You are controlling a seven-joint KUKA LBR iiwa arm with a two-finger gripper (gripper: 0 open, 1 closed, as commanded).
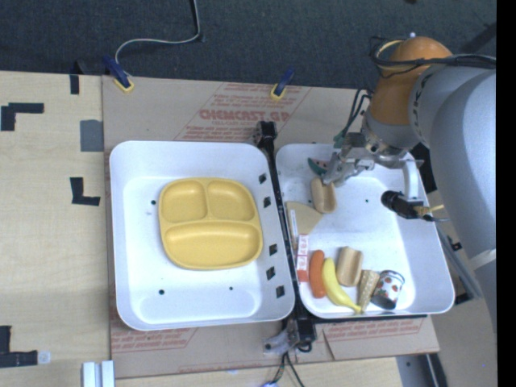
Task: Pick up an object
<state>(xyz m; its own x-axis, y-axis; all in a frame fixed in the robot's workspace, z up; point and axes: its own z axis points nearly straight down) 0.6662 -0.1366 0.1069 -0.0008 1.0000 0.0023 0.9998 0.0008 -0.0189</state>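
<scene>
Bread roll lies near the right bin's far wall, directly under your tool. You're at the approach step; whether it grips anything, you cannot tell. Next, confirm a hold before lifting.

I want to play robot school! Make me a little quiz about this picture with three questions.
1. True or false: the yellow plate lies in the left bin.
2. Which sits beside the banana? A) carrot B) spoon C) cup
3. Fill in: the gripper is above the ___ bin.

Key: 1 true; 2 A; 3 right.
</scene>
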